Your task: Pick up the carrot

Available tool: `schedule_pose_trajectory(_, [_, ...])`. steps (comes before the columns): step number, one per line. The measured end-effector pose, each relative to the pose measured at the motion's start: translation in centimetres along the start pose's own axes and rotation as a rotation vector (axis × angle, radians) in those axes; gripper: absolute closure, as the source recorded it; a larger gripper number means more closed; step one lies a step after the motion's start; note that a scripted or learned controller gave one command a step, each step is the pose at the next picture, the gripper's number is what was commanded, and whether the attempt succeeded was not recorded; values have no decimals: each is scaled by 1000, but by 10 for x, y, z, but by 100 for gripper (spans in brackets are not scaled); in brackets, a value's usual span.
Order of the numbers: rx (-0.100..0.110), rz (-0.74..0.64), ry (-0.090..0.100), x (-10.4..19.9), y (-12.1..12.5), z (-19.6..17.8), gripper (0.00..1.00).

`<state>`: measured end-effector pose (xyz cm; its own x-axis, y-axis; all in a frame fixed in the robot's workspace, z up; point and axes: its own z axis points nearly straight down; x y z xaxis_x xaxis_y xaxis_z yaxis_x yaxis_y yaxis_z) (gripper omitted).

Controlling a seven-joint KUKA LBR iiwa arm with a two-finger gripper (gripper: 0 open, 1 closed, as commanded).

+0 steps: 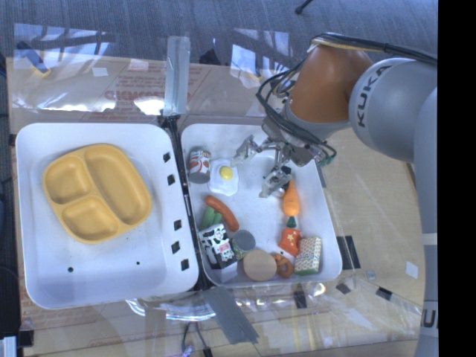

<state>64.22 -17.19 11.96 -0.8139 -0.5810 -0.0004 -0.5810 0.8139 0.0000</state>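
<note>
Arm (387, 103) reaches in from right over the far part of the right bin (327, 222). Left bin (30, 259) holds a yellow divided plate (97, 192). Gripper (277, 182) low in right bin, fingers spread a little, nothing between them, tips just left of the carrot (291, 199). Carrot lies by the bin's right wall, orange, green end toward near side. Sausage (222, 212) left of it, fried egg (224, 175) and can (198, 165) farther left.
</note>
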Motion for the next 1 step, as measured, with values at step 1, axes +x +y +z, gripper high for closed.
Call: schedule_pose_trajectory(1, [-3,-218,1,79,13,28,0])
